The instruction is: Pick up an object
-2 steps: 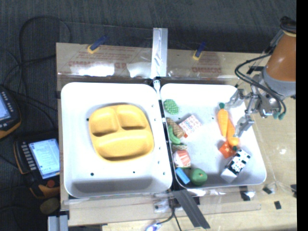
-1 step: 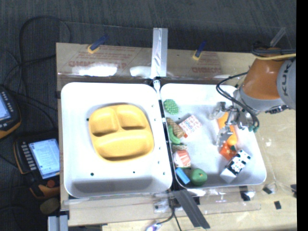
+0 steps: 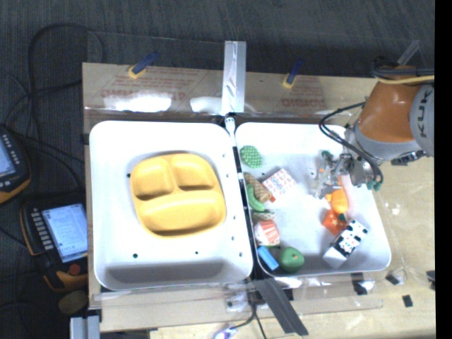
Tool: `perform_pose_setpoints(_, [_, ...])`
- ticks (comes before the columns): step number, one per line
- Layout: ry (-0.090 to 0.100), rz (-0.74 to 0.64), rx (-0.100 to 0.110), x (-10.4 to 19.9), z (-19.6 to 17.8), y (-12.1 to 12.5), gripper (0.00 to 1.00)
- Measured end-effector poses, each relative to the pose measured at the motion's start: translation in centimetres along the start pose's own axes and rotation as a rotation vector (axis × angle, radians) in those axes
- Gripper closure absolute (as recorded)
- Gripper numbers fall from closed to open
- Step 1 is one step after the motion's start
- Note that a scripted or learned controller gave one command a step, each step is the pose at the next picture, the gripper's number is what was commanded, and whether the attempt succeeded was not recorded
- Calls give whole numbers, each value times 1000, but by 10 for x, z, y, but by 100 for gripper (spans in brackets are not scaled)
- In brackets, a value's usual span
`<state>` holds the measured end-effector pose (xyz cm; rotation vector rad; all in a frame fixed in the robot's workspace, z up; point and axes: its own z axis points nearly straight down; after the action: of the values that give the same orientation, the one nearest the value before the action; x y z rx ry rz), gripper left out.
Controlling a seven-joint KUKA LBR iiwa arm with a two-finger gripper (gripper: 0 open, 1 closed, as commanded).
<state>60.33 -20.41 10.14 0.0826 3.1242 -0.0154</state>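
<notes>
Overhead, end effector [image 3: 326, 176] above right bin [image 3: 304, 147], orange object [image 3: 339, 202] lengthwise vertical

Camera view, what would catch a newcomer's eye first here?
A big yellow divided tray lies in the left bin. The right bin holds a clutter of small things, among them a green ball near its front edge. The gripper hangs over that bin's right side.

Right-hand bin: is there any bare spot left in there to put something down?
Yes: the bare floor of the right bin, between the checkered packet and the orange toy. It is crowded along the divider, down to the green ball, and under the gripper.
</notes>
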Motion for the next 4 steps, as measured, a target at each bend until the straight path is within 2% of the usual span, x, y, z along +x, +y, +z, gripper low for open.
perform_pose_setpoints(1, [15,347,-5,36,-107,27,100])
perform_pose_setpoints(2, [18,512,-4,80,-125,39,100])
perform_pose_setpoints(3, [17,512,-3,80,-125,39,0])
perform_pose_setpoints(4, [19,563,-1,45,-13,4,0])
